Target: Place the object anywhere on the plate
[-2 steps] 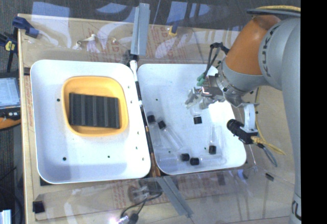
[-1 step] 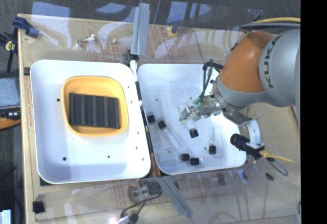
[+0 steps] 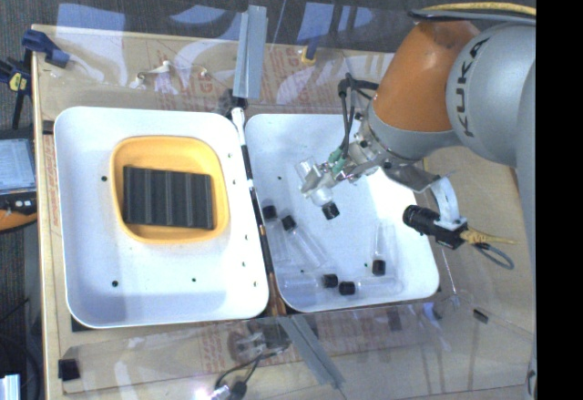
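Gripper (image 3: 319,181) low over right bin (image 3: 410,275) — finger state cannot be told. Small black block (image 3: 331,210) just beside its tip, on the bin floor; more black blocks scattered nearby. Yellow plate (image 3: 168,152) with dark ribbed insert sits in left bin (image 3: 82,207), well apart.

Arm (image 3: 483,88): a thick, rounded grey casing that bore dark "KUKA" lettering, with a broad orange band (image 3: 424,79) above the wrist. Thin dark cables (image 3: 349,111) ran beside the band. Gripper (image 3: 319,184): small, pale metal.
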Controlling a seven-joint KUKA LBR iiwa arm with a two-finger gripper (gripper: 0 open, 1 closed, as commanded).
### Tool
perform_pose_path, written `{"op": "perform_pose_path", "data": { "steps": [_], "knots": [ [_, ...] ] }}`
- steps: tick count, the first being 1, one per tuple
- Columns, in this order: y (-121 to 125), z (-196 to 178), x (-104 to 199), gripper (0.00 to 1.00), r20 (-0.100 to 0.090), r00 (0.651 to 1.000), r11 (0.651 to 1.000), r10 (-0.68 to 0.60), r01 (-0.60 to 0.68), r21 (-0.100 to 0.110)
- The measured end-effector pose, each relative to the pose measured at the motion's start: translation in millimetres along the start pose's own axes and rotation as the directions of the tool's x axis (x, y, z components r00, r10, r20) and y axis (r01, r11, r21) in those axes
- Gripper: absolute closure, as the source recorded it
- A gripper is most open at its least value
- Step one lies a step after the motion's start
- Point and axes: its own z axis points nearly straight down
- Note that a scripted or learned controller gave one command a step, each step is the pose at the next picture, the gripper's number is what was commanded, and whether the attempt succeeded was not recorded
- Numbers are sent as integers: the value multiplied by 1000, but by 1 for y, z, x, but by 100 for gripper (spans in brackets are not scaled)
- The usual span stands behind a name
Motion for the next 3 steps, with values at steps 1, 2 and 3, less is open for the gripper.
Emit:
{"op": "perform_pose_path", "data": {
  "steps": [1,2,3],
  "knots": [
    [21,16,53,100,-1,987,987,-163,163,1],
    [58,17,78,100,2,935,935,-353,353,-1],
    [58,17,78,0,2,936,936,-353,353,-1]
  ]
}}
